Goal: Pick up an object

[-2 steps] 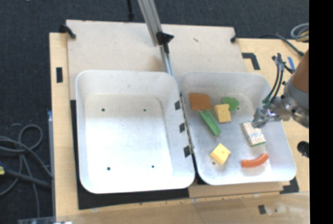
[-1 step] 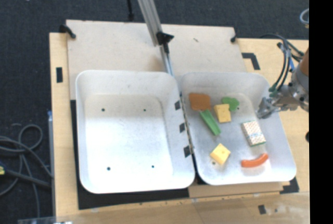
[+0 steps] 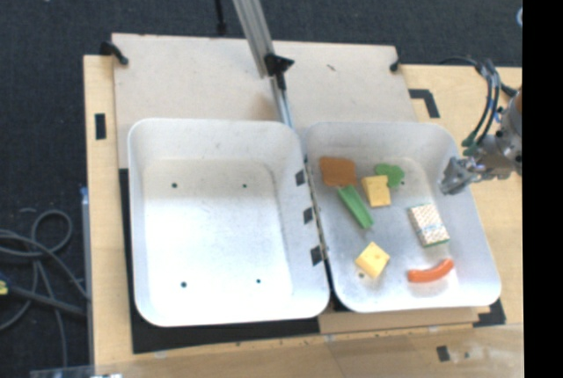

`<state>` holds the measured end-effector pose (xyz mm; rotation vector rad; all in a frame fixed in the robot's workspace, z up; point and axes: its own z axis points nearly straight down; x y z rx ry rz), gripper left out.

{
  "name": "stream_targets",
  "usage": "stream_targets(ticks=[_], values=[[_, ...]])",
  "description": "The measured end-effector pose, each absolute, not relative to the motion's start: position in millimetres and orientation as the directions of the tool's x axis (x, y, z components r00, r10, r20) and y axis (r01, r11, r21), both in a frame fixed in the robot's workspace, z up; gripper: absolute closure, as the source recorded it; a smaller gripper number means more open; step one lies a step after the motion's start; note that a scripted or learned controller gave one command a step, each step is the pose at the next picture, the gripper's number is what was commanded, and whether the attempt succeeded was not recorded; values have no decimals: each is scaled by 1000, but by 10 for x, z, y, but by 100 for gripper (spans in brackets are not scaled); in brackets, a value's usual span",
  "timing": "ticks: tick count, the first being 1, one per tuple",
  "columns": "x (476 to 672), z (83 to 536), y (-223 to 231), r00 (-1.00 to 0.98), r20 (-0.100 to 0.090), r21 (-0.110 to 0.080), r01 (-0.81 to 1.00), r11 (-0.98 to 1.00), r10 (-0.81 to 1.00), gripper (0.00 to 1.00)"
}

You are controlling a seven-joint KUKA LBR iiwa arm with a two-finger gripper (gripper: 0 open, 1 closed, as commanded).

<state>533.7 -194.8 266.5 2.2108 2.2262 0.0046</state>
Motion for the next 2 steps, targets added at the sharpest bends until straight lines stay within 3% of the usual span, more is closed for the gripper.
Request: stream_targets(ticks=[2], values=[[5559, 2448, -943, -6, 0, 0, 1000, 6, 1000, 100]])
